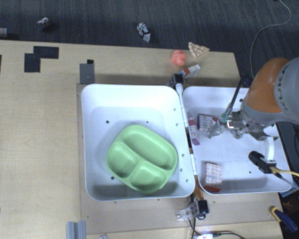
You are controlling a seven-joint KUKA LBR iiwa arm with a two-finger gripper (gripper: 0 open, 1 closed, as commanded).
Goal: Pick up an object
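- The arm (269,96) reaches in from the right, low over the upper half of the right bin (239,158)
- Its jaws point left, just beside the right edge of a patterned packet (204,120); I cannot tell whether they are spread or pressed together, nor whether they touch the packet
- The packet lies flat on the bin floor, near the bin's left wall
- A red wrapper (193,131) lies left of the packet, against that wall
- A small box (213,174) with a white and red top sits in the near left corner of the same bin, well apart from the jaws
- The left bin (97,108) holds a green plate (142,157) with three compartments, lying toward the near right corner
- On the surface (35,133) behind the bins lie a pink ball (178,58), a pale wedge (198,49) just beside it, and a tube (190,71) near the bins' far edge
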